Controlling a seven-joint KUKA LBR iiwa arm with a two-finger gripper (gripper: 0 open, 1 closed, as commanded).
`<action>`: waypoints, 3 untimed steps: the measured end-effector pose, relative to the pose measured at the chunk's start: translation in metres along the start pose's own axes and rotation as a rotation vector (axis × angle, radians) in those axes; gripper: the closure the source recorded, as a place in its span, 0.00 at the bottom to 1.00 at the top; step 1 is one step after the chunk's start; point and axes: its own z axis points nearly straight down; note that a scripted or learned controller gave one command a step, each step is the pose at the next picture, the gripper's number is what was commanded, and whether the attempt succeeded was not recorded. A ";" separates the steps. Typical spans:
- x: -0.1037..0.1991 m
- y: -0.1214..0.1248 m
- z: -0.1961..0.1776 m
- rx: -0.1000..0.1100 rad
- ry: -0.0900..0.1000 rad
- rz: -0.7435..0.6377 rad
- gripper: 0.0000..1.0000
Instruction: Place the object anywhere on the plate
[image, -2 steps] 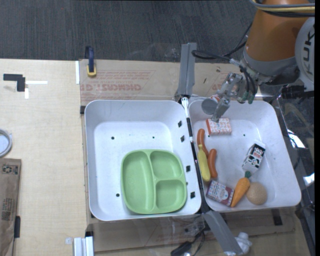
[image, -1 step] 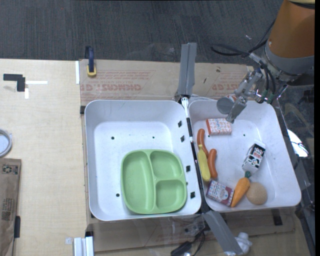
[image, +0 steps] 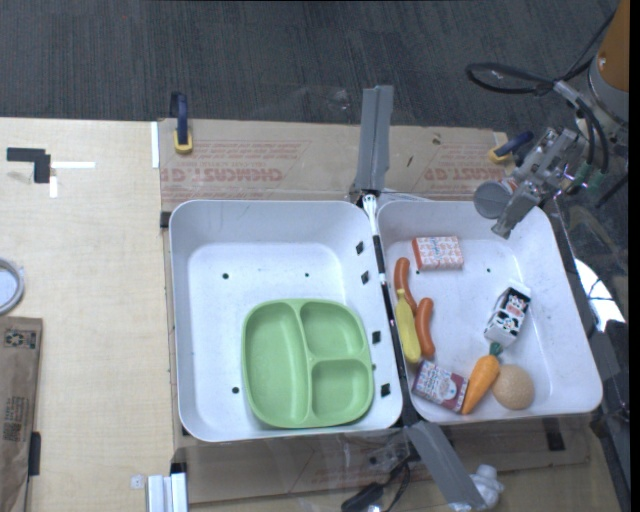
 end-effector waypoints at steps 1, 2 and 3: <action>-0.035 0.036 0.026 0.000 0.000 -0.049 1.00; -0.044 0.090 0.056 0.000 0.000 -0.040 1.00; 0.003 0.094 0.145 0.002 0.002 0.089 1.00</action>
